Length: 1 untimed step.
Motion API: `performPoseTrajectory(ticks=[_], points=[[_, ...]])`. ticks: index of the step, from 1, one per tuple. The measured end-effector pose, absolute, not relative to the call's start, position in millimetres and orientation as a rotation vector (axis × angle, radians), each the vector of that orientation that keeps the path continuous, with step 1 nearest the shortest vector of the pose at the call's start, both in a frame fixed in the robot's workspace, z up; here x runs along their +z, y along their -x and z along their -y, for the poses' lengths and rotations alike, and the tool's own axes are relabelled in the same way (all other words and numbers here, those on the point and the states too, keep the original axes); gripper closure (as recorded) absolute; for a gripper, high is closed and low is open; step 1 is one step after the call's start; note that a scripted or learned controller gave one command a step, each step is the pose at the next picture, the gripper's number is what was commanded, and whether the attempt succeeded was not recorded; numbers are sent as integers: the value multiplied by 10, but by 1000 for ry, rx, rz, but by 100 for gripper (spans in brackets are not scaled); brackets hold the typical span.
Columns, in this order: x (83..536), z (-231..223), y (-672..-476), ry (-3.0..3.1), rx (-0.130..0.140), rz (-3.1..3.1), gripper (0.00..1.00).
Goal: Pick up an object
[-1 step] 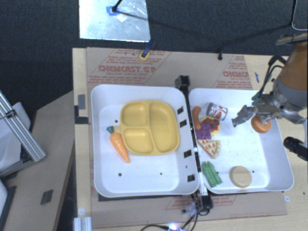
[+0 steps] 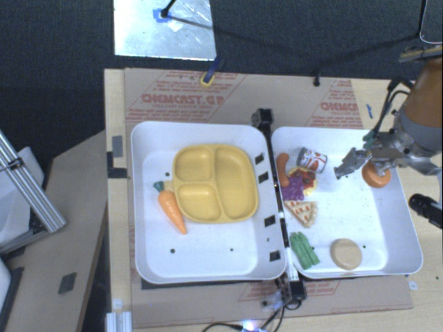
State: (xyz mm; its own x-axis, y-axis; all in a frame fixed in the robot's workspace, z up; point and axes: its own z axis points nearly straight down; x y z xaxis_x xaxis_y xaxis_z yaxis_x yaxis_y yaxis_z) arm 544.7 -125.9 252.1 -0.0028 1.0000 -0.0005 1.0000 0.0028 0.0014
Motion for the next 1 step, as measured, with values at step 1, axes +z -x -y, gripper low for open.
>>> performPoseTrajectory(ticks=[1], points=[[1903,1217,-5460,-2221,-2,-2225,0]])
